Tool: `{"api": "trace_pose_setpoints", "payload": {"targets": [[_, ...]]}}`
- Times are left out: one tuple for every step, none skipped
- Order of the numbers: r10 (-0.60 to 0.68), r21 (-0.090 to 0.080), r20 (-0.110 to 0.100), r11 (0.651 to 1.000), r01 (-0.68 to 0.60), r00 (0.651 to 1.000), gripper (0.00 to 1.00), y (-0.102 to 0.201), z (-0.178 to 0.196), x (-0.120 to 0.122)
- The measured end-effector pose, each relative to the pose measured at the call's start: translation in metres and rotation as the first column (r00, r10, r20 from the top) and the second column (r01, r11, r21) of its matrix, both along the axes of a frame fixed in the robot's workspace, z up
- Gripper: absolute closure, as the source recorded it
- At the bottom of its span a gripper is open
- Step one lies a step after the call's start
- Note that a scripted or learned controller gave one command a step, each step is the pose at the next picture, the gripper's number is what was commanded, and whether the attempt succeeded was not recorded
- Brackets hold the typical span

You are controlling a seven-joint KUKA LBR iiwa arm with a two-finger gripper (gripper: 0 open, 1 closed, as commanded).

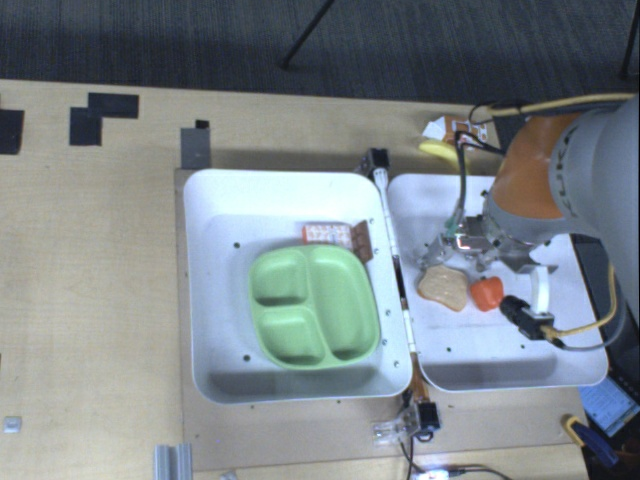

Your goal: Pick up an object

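Two items, a tan bread-like lump (443, 288) and a small orange piece (487, 293), lie under the gripper (455, 250); approach phase, closure unclear, next descend and clamp

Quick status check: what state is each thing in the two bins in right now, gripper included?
Green tray: flat in left bin, right way up.
Small packet: lying behind the tray.
Tan piece: resting on right bin floor.
Orange piece: beside the tan piece.
Gripper: low over the tan piece.
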State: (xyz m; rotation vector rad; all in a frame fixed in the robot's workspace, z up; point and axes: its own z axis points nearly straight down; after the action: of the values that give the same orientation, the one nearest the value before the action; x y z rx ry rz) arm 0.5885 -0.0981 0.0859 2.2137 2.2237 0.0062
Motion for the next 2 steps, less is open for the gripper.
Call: {"api": "trace_pose_setpoints", "payload": {"targets": [[0.003, 0.0, 0.005, 1.0, -0.003, 1.0, 1.0, 0.0001, 0.012, 0.0019], [0.002, 0.0, 0.005, 1.0, -0.002, 1.0, 0.0, 0.0001, 0.0118, 0.0017]]}}
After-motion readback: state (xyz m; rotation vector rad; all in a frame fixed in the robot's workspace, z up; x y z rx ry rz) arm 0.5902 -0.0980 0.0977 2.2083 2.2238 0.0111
